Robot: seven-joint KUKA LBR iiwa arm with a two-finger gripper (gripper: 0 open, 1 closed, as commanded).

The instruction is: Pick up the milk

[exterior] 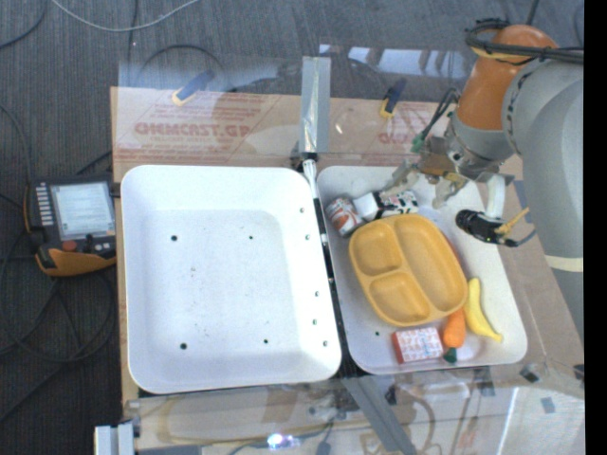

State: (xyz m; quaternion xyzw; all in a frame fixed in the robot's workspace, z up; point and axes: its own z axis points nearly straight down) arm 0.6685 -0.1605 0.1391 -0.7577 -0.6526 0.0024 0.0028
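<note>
Hovering over the right bin's (pixel 512 344) far edge, the gripper (pixel 432 173) is spread open, grasping nothing. The milk (pixel 396 201) lies just below, wedged between a can (pixel 342 215) and the yellow plate (pixel 408 268); closing fingers could snag either neighbour.

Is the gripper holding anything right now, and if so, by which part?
Nothing is held. The gripper hangs open above the right bin's far edge, beside the milk.
</note>
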